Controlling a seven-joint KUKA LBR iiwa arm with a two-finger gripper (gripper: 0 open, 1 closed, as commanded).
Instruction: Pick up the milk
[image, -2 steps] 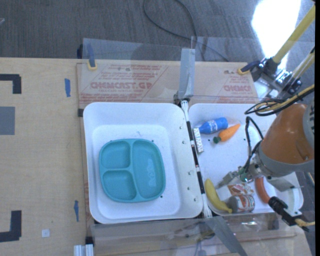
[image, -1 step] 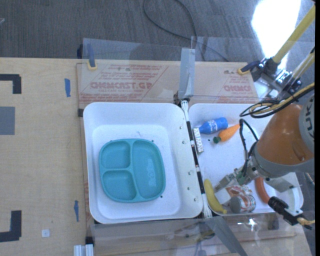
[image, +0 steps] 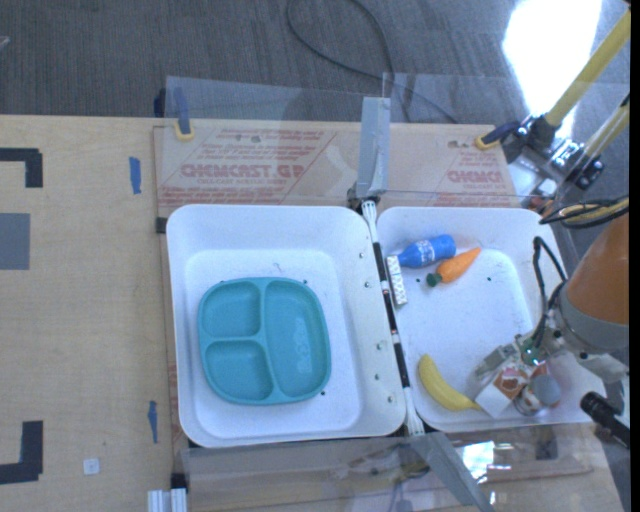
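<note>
Camera view puts the milk (image: 505, 388), a small light carton that looks crushable, just right of the banana (image: 443, 385), gripper (image: 528, 372) right over it, grip state unreadable, so I'd pinch its flat side walls gently.

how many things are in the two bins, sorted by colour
blue: 2, the divided plate and the bottle
orange: 1, the carrot
yellow: 1, the banana
white: 1, the milk carton
total: 5
</note>
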